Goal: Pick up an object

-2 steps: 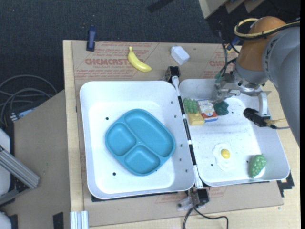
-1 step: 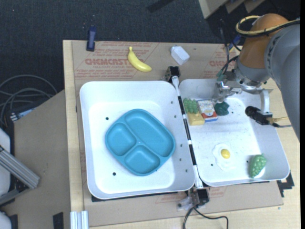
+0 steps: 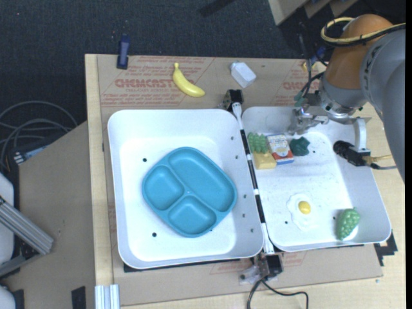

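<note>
My gripper (image 3: pixel 301 126) hangs low over the far part of the right bin (image 3: pixel 360 192), reaching in from the right. Just below its tip lies a small dark green object (image 3: pixel 300 147), very close to it; I cannot tell whether they touch. To the left of that sit a small white and red carton (image 3: pixel 280 148), a yellow block (image 3: pixel 264 160) and a light green piece (image 3: pixel 257 142). A fried egg toy (image 3: pixel 302 208) and a bunch of green grapes (image 3: pixel 347 223) lie toward the near side of the same bin.
The left bin (image 3: pixel 129 134) holds a blue divided plate (image 3: pixel 188 190). Beyond the bins, on the cardboard, lie a banana (image 3: pixel 187 82), a white block (image 3: pixel 243 74) and a small blue object (image 3: pixel 123 51).
</note>
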`<act>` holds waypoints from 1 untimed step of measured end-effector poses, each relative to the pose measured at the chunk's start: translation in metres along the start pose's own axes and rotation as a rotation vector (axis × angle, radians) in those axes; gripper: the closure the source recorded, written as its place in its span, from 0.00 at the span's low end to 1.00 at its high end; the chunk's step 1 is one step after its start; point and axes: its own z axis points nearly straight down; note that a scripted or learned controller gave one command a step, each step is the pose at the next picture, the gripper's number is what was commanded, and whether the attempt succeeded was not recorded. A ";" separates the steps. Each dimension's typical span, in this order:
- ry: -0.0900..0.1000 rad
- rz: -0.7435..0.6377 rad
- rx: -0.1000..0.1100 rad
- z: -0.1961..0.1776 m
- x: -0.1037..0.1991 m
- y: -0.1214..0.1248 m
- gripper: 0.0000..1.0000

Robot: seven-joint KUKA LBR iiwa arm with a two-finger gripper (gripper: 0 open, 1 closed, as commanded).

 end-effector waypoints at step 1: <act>0.000 0.000 0.001 0.000 0.000 0.000 0.00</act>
